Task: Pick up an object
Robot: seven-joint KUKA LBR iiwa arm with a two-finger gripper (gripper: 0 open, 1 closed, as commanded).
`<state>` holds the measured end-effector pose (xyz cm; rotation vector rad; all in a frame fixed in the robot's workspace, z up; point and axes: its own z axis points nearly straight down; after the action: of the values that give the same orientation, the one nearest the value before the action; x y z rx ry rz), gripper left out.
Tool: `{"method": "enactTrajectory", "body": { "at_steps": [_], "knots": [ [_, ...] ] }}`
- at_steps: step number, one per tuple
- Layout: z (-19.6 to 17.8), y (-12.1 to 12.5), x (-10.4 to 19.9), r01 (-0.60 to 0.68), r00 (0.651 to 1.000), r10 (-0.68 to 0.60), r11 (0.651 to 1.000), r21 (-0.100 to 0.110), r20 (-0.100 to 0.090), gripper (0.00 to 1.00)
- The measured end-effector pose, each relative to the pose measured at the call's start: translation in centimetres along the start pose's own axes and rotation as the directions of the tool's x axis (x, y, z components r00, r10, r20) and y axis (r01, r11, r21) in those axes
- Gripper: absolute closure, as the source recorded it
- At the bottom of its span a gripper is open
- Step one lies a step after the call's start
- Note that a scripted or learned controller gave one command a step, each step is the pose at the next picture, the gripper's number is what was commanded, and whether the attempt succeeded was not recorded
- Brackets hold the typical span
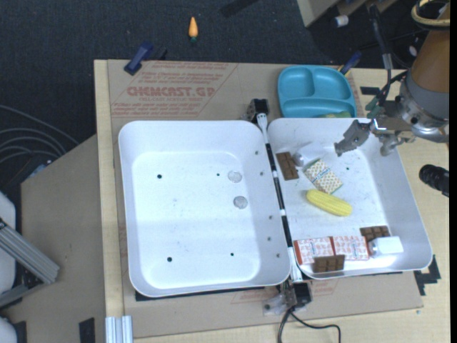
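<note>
— Over the right bin (418, 224), near its far edge, what do you see?

— The gripper (365, 136) hangs above the bin's upper part, at the end of the grey wrist that comes in from the right. One finger (350, 138) slants down and to the left; the other finger (389, 143) sits off to its right with open space between them, so the jaws stand apart and nothing lies between them.

— And the things to pick from?

— They all lie nearer the camera than the jaws, apart from them. Closest is a checkered packet (323, 176), below and a little left of the left finger, tilted. Just beside it on the near side lies a yellow corn cob (329, 204), touching or almost touching the packet; I cannot tell which. Left of the packet, by the bin's inner wall, is a brown bar (287, 166).

— Anything further off?

— Well below the jaws, along the bin's near rim, sit two red-and-white packets (333, 247) side by side, a brown block (328, 264) in front of them, another brown piece (375, 231) to their right, and a white block (388, 246) just beside that.

— The other bin?

— The left bin (136, 191) lies well to the left of the jaws; two small round discs (237, 189) rest on its floor. Behind the jaws, past the bin's far rim, a blue divided tray (318, 91) lies on the bench.
</note>
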<state>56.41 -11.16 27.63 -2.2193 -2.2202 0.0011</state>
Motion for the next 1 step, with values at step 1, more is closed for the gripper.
{"method": "enactTrajectory", "body": {
  "at_steps": [1],
  "knots": [
    [16.49, 1.84, 0.84, -0.001, 1.000, 0.001, 1.000, 0.001, 0.000, 0.00]
  ]
}}
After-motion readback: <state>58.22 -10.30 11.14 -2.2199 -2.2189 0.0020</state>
